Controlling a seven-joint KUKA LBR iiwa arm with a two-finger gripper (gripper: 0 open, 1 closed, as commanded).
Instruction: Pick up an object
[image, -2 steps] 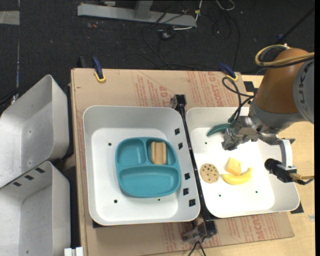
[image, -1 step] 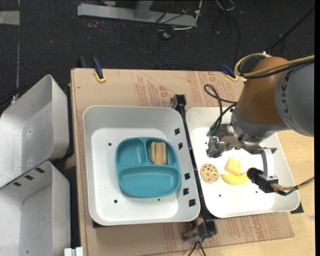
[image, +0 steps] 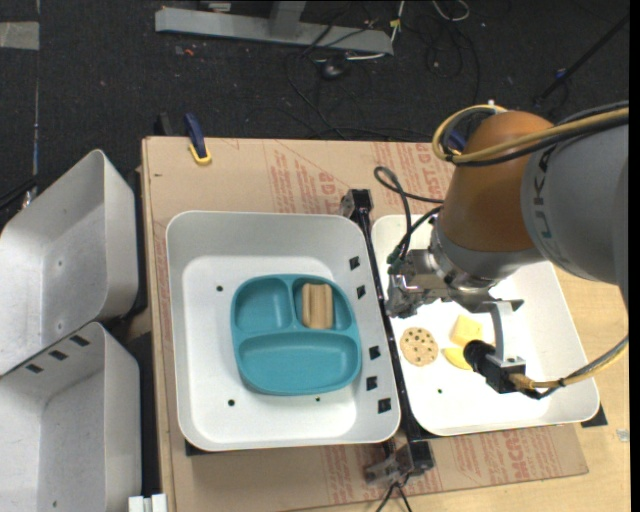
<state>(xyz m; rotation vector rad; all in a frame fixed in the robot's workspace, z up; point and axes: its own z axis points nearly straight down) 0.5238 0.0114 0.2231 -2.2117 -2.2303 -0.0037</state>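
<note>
Arm comes in from the right, its orange band hanging over the right bin; the gripper sits low at that bin's left wall, just beside the divider between the two bins; claw state cannot tell (wrist body covers it from above); whether it grips anything also unclear. Pickable things in the right bin: a round cooky with dark chips flat on the floor near the left wall, just below the gripper and apart from it; a yellow wedge to the cookie's right, partly under the wrist; a yellow curved piece just below the wedge, close to it, contact hard to tell. Left bin holds a teal divided plate, lying flat near the middle; a tan block lies in the plate's upper right compartment, long side running top to bottom; the other two compartments show bare teal. Both bins rest on a brown bench top with red print; a blue and yellow clamp is at its upper left edge; two more white tubs sit off the bench to the left, on dark floor.
</note>
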